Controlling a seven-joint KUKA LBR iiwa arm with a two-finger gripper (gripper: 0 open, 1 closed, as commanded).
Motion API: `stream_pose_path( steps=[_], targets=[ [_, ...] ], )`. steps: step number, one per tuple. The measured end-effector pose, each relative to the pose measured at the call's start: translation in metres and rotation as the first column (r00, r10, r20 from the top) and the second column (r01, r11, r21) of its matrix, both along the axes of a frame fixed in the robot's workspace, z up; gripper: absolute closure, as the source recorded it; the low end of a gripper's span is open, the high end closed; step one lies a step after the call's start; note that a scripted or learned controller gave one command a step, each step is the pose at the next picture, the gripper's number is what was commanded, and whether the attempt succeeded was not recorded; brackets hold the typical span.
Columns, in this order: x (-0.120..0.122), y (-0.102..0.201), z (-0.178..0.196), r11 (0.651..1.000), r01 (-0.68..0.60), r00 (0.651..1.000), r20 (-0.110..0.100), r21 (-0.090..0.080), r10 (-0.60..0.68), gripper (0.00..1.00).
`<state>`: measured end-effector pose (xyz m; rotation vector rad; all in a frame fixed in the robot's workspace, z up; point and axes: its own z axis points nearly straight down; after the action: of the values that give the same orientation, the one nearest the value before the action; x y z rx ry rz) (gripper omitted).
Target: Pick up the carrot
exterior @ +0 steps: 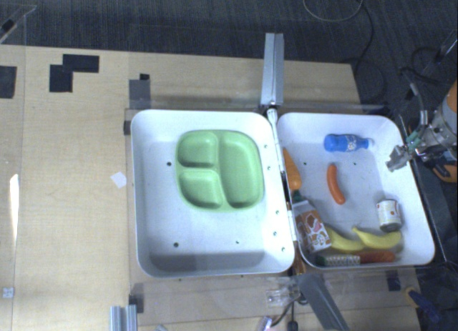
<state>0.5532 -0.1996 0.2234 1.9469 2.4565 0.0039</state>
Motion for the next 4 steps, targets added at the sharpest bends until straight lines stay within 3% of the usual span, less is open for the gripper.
stream_pose_path(
  steps=[2, 3, 4],
  targets=[
    [0.004, 0.002, 0.024, 1.000, -0.008, 1.000, 0.013, -0.003, 0.008, 1.00],
    [0.078, 0.000, -0.006, 0.991, -0.134, 0.991, 0.000, -0.001, 0.134, 1.00],
    [0.118, -0.005, 0.059, 0.999, -0.052, 0.999, 0.002, -0.001, 0.052, 1.00]
  ],
)
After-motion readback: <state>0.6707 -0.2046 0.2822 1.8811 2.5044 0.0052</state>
